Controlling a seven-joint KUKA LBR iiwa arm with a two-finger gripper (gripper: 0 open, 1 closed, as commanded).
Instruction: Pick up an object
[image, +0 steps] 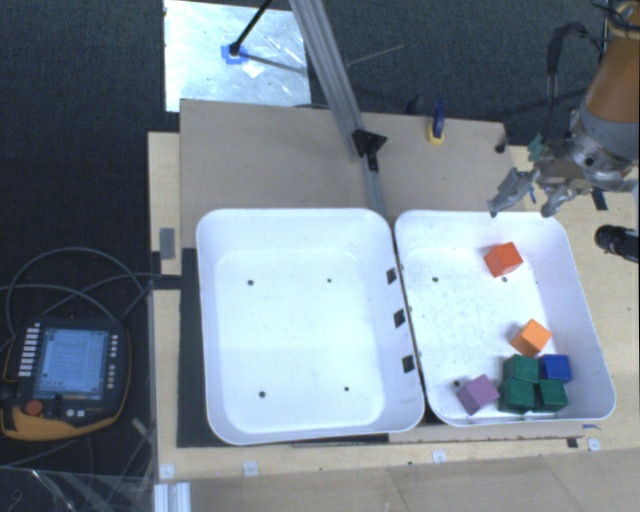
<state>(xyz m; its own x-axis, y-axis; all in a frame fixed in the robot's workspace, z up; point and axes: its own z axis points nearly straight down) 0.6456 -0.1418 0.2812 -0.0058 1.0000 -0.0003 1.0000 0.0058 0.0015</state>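
My gripper (527, 197) hangs above the far edge of the right bin (580, 290), its two fingers spread open with nothing between them. Below and slightly left of it an orange-red block (503, 259) lies in the far part of that bin. Near the front right corner sit a lighter orange block (532, 336), a blue block (556, 368), green blocks (522, 385) and a purple block (478, 393), packed close together.
The left bin (215, 300) stands beside the right one, sharing a middle wall. A grey pole (335, 75) slants across the back of the bench. A teach pendant (65, 375) lies on the floor at the left.
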